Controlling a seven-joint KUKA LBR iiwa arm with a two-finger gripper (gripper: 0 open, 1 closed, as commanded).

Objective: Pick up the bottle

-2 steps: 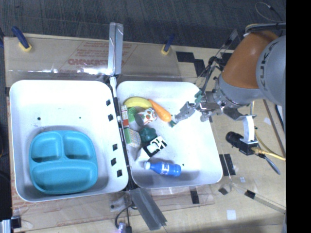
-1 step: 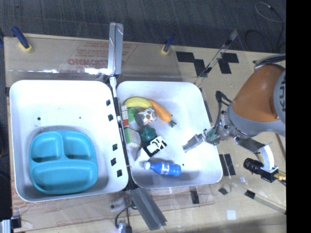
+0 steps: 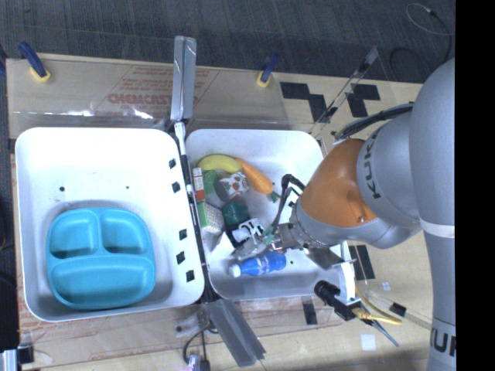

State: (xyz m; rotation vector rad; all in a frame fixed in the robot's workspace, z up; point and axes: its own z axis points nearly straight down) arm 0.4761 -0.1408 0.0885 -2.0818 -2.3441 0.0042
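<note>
Hovering gripper (image 3: 261, 242) sits just above the bottle (image 3: 261, 266).

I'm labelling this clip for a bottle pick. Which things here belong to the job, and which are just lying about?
Belongs to the job:
blue bottle
gripper
right bin

Just lying about:
banana
carrot
blue tray
left bin

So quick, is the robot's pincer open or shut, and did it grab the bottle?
Pincer: cannot be told from this view; it sits low in the right bin, just above the blue bottle, which lies on the bin floor.
</note>
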